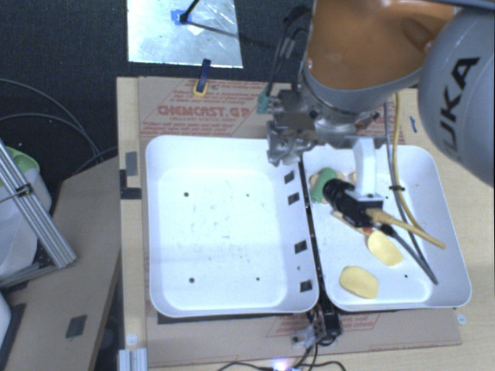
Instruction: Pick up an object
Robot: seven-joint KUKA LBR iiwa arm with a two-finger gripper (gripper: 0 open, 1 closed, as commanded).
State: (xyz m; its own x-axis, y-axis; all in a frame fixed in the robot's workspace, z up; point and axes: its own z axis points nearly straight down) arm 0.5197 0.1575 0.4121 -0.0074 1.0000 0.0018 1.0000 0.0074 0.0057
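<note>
My gripper (285, 151) hangs over the back end of the divider between the two bins, at the right bin's (445, 207) far left corner. In that bin, two pale yellow pieces (384, 247) (359, 281) lie toward the front. A small green item (326, 175) and a yellowish item (315, 182) sit near the back left, just right of the gripper and below it in the view. A tan stick (418, 233) and a thin dark rod (421, 263) lie slantwise across the bin's middle. Nothing shows between the fingers.
The left bin (166, 207) stands beside the right one on a cardboard sheet (201, 110). A metal plate (186, 22) lies on the dark floor behind. An aluminium frame (31, 215) stands at the left edge.
</note>
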